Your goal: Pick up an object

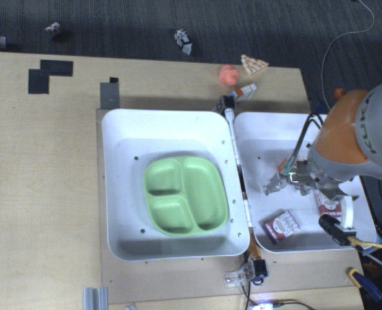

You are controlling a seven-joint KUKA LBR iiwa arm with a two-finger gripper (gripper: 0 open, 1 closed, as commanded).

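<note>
Packet [282, 226] — small red-and-white pouch, flat on the right bin [258, 141] floor near its front wall | gripper [276, 185] just above-left, state unreadable | likely light, crinkly, slippery — pinch across the short edges

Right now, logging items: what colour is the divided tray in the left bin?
Light green tray, camera view.

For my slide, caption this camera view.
KUKA arm's gripper over right bin; green divided plate in left bin.
</note>
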